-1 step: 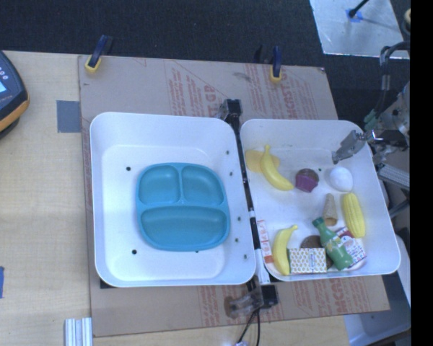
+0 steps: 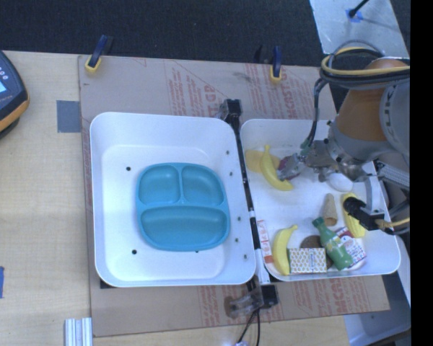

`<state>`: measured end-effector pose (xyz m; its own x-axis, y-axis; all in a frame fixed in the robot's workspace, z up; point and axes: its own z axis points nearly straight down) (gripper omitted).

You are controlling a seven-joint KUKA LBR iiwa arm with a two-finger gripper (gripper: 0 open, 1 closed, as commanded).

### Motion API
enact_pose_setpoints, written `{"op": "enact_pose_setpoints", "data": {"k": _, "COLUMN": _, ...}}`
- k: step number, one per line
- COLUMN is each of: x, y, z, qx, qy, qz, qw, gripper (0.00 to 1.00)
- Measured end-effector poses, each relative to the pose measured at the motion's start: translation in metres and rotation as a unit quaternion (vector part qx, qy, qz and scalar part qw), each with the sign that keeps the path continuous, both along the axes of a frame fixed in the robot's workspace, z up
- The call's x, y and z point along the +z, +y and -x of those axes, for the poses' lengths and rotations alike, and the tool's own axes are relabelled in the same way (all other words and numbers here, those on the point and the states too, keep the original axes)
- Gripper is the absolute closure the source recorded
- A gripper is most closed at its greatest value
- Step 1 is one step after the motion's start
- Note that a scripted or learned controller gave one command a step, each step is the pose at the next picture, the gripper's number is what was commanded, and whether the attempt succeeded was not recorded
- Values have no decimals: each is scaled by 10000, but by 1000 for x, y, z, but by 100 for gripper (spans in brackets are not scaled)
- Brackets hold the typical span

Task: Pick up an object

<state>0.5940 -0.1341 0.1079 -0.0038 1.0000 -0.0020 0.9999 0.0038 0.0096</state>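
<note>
1. We see two white bins side by side on the bench: the left bin (image 2: 101, 193) and the right bin (image 2: 390, 262)
2. In the left bin lies a blue divided plate (image 2: 182, 206), near the middle, a little toward the front edge
3. The grey arm (image 2: 364, 117) with its orange band reaches over the back right corner of the right bin
4. The gripper (image 2: 294, 166) is low over the back left part of the right bin, just beside a yellow banana (image 2: 273, 170); we cannot tell if it is apart or together, and nothing shows between it
5. A second banana (image 2: 282, 246) lies near the front left corner of the right bin
6. Beside it, along the front edge, are a small box (image 2: 307, 260) and a green bottle (image 2: 333, 243)
7. A third banana (image 2: 353, 218) lies near the right edge
</note>
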Motion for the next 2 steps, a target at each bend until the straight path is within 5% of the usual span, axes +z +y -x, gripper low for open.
{"op": "enact_pose_setpoints", "data": {"k": 1, "x": 7, "y": 11, "z": -64, "qx": 16, "qy": 25, "qz": -4, "qw": 10000, "gripper": 0}}
{"op": "enact_pose_setpoints", "data": {"k": 2, "x": -18, "y": 18, "z": -9, "qx": -6, "qy": 98, "qz": -12, "qw": 10000, "gripper": 0}}
